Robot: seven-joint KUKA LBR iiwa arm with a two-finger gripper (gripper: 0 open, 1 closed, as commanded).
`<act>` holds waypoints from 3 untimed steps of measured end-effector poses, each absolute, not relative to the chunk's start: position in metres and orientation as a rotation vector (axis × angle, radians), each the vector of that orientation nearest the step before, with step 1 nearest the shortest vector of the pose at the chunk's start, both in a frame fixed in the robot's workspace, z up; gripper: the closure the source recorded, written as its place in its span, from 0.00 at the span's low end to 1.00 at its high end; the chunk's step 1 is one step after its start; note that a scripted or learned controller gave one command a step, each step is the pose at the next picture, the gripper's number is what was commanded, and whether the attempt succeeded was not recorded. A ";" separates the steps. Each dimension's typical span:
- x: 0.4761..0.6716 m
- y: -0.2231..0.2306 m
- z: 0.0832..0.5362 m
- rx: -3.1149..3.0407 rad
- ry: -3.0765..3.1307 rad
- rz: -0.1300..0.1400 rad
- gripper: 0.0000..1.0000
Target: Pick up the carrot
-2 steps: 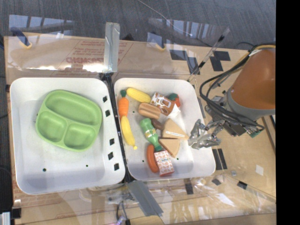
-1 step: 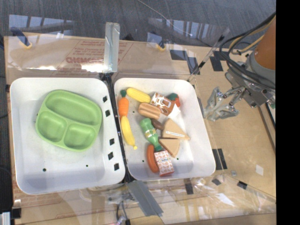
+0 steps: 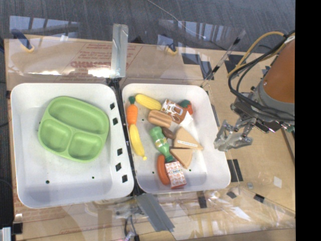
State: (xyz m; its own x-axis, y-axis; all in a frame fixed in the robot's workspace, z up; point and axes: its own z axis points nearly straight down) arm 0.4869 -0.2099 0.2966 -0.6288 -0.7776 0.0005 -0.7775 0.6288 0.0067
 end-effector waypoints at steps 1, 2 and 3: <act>0.490 -0.209 0.300 1.893 -2.509 -0.002 1.00; 0.485 -0.211 0.444 2.027 -2.410 0.018 1.00; 0.478 -0.210 0.351 2.587 -1.784 -0.017 1.00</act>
State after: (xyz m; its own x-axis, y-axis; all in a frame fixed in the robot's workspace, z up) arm 0.4781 -0.2097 0.3511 0.3558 -0.9345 -0.0093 -0.9345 -0.3558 0.0051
